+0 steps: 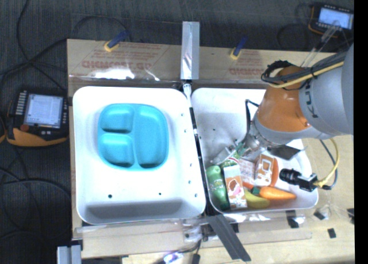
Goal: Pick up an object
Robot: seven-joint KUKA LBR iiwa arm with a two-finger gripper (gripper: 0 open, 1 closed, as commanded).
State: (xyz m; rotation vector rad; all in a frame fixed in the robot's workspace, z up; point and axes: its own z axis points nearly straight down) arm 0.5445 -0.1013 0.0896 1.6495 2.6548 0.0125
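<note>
Toy groceries lie heaped in the near corner of the right bin, which sits on the counter beside the left bin; that one carries a blue divided tray. Dark carpet surrounds the counter, with cables and a small screen device lying on it at the left. Directly over the heap hangs the arm, its orange band low above the pile, and the gripper reaches down just above the cartons; whether it is clenched or released I cannot tell. Among the pile: a green pepper, an orange carrot, a yellow piece and printed cartons.
</note>
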